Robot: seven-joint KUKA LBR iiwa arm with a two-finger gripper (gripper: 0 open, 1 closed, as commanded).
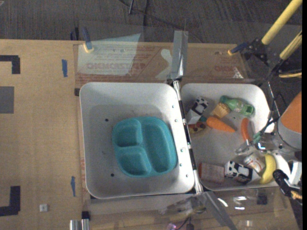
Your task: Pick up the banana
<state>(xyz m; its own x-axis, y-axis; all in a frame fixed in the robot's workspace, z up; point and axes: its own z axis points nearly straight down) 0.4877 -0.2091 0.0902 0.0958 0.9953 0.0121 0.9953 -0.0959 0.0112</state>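
The end effector (pixel 261 150) is hanging low over the near right corner of the right bin (pixel 211 92), below the arm's orange band (pixel 293 116) at the right edge of the view; its metal parts are blurring into a clear, shiny object beneath it, and whether it is wide, narrow or holding anything cannot be told; the banana (pixel 269 169) is lying just beside it on the near right side, curved and yellow, resting against the bin's right wall with one end pointing toward the near rim; the view is not showing it between any gripping parts; just left of the banana a black-and-white cow-patterned toy (pixel 238 171) is lying along the near wall, with a reddish flat packet (pixel 211 170) beside it; farther out, an orange carrot (pixel 220 124) is lying near the middle of the bin, a second slim orange piece (pixel 245 128) is standing nearer the arm, and a green bottle (pixel 237 105) with a tan cone-shaped piece (pixel 220 110) is sitting toward the far wall; another small cow-patterned item (pixel 199 107) is leaning by the divider; across that divider, the left bin (pixel 96 99) is holding a teal compartment tray (pixel 144 146), well apart from the banana; both bins are sitting on the tan counter (pixel 38 128), which is carrying blue tape marks (pixel 64 67).
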